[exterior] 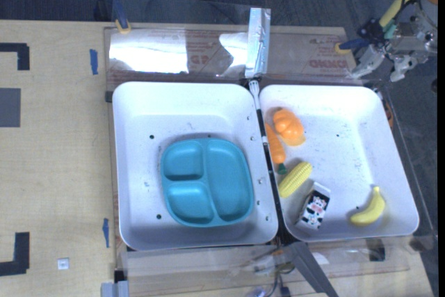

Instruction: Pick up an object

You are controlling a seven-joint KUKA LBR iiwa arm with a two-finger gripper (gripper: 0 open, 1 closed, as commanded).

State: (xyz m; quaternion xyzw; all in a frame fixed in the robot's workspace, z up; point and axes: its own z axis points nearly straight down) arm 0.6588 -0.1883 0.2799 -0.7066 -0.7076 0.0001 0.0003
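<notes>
While the end effector (389, 65) waits high at the far right corner, outside the right bin (348, 104), I cannot tell if it is open or closed — it is too small and mixed with cables there. No object is between it and nothing is lifted yet, so the step in hand, as I judge, is to choose a target and come down on it. All the candidates lie in the right bin: a banana (369, 208) near the front right corner, a corn cob (294, 178) and a small black-and-white carton (314, 209) close to the left wall, an orange fruit (287, 126) and a carrot (274, 147) against this same wall. The banana looks to me the best choice — it lies apart from the others, with free floor around it. The pieces along the wall may leave little room on one side. The left bin (139, 115) carries a blue divided plate (206, 181).
</notes>
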